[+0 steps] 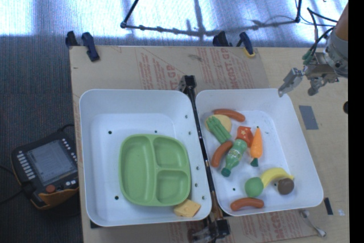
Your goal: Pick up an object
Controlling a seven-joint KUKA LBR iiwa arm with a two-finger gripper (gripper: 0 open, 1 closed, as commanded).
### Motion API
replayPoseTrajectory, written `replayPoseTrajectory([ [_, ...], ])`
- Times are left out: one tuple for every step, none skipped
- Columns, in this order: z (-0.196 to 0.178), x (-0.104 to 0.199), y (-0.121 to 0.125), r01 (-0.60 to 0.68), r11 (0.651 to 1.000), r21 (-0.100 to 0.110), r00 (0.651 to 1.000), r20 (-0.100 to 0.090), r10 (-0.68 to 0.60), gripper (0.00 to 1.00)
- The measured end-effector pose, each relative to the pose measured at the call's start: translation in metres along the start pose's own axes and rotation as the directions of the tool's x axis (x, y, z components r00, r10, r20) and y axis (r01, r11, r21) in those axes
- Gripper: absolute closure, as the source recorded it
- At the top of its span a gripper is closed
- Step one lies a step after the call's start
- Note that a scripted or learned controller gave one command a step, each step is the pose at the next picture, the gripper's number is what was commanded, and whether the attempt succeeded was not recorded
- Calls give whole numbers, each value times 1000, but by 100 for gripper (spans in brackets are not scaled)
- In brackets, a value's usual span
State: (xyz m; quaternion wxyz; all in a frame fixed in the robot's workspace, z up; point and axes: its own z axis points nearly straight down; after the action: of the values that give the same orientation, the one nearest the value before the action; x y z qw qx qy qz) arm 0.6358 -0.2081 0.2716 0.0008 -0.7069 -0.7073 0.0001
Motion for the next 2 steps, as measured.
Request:
replayPoseTrajectory([
  [126, 68, -30, 122, 993, 4, 993, -2, -122, 0],
  [184, 59, -43, 310, 951, 1, 951, -1, -310, 0],
])
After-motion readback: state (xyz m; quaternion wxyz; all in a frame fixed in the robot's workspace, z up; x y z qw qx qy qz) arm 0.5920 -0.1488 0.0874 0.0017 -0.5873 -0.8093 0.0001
